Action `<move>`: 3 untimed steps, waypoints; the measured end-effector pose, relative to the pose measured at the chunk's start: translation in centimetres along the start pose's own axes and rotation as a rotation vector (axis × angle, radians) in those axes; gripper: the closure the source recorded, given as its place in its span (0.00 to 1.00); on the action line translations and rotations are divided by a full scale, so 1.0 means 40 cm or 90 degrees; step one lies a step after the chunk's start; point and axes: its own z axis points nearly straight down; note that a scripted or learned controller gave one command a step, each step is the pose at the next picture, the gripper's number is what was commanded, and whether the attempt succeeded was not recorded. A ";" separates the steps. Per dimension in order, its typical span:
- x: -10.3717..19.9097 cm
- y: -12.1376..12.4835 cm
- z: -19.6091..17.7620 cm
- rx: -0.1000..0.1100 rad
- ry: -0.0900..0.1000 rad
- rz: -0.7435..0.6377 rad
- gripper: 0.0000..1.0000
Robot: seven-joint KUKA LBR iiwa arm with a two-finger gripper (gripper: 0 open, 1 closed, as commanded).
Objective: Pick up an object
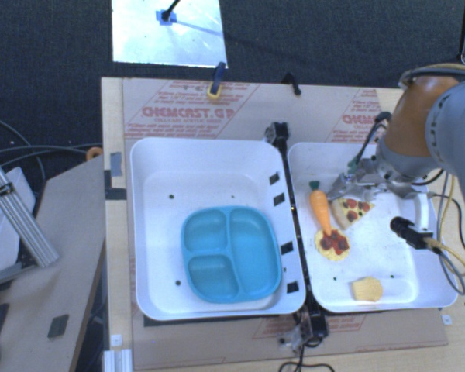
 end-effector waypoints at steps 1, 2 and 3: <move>0.116 -0.168 0.001 0.001 0.001 -0.002 0.00; 0.125 -0.325 0.000 -0.001 0.000 0.000 0.00; 0.100 -0.229 0.001 -0.003 -0.001 -0.003 0.00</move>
